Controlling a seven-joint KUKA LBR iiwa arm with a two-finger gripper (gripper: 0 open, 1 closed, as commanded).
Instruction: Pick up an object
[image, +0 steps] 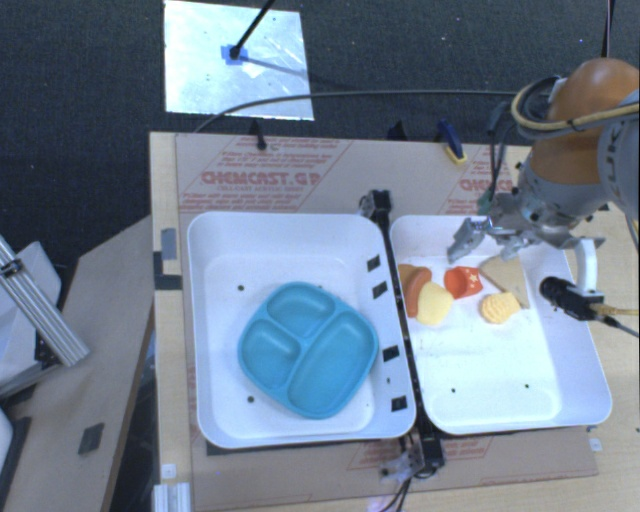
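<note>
The arm reaches in over the right bin (575, 385); the jaws (470, 238) hang above its far left area, spread apart with nothing between them. Just below the jaws lies a small red piece (462, 281). To its left, against the bin's left wall, sits an orange piece (414, 284), with a pale yellow piece (434, 304) touching it. A ridged yellow piece (499, 307) lies below and slightly right of the jaws, near a thin tan stick (500, 278). Well left of the jaws, the left bin (215, 300) holds a blue divided plate (308, 348). Both bins rest on the desk (120, 300).
</note>
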